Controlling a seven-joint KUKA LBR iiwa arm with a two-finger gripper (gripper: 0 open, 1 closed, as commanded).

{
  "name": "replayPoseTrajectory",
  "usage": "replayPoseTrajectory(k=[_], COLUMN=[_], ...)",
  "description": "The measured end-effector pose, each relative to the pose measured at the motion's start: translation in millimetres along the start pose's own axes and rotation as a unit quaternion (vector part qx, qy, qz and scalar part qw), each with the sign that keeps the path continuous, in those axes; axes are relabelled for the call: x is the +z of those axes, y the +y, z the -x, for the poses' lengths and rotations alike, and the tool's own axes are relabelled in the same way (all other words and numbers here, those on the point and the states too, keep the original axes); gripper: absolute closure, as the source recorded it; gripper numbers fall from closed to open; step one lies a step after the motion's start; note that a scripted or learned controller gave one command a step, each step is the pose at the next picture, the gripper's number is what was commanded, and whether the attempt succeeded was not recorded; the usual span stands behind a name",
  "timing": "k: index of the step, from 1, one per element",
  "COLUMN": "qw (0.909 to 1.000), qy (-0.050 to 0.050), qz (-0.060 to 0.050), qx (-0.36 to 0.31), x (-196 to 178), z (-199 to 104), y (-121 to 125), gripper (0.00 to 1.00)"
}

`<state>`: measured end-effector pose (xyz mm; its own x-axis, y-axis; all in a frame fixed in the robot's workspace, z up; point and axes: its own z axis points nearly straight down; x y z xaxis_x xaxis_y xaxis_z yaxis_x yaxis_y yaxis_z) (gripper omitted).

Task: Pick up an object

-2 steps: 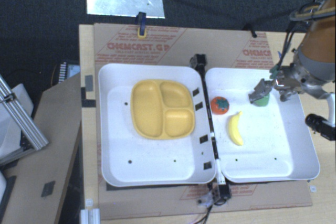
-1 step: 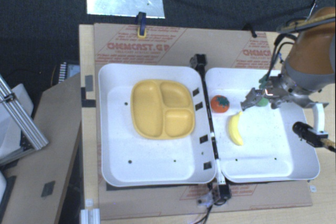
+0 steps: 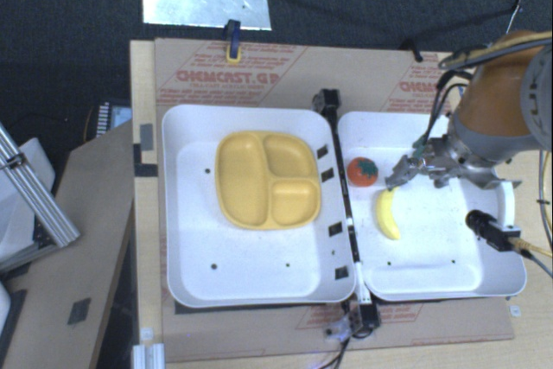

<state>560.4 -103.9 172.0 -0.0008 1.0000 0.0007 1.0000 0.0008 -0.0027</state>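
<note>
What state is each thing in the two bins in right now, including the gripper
Yellow divided plate: flat in the left bin, compartments bare.
Tomato: resting in the right bin, untouched.
Banana: lying below the tomato, apart from it.
Gripper: low over the right bin, beside the tomato, holding nothing.

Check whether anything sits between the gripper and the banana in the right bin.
Nothing visible does. The gripper hangs just above and right of the banana, with bare bin floor between them. The tomato-like red fruit lies to the gripper's left, off that line.
</note>
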Motion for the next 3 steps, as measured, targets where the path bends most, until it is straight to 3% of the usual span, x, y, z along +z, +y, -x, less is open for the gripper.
replayPoseTrajectory(k=[1,2,3], qw=[1.0000,1.0000,1.0000], qy=[0.000,-0.001,-0.001], qz=[0.000,0.003,0.004], qx=[0.000,0.000,0.001], x=[61,47,-4], z=[4,4,11], y=[-4,-2,-8], gripper=[0.00,1.00,1.00])
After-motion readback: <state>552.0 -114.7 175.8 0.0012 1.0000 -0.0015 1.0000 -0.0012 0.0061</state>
